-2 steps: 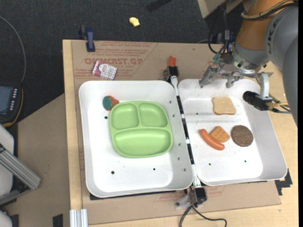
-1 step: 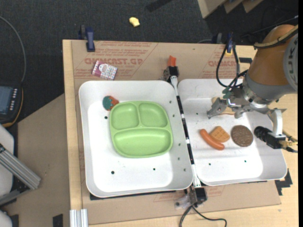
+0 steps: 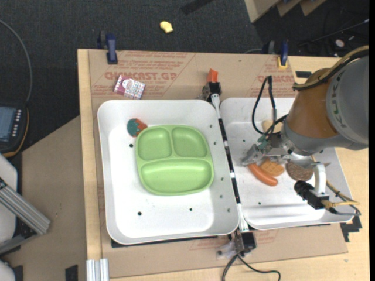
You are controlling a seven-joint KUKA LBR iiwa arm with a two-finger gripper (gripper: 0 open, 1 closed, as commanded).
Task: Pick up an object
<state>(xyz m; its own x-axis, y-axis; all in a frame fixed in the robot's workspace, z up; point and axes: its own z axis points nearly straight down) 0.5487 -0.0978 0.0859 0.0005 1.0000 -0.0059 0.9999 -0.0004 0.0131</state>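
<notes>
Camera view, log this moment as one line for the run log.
arm: over right bin | gripper: low among toys, grasp unclear | orange carrot-like toy: on bin floor | green divided plate: left bin

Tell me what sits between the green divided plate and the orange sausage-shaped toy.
In the camera view, bare bin floor, then the two bins' meeting rims, separate the green divided plate from the orange sausage-shaped toy.

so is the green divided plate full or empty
Empty: all three compartments of the green divided plate show bare green. It sits in the left bin.
</notes>
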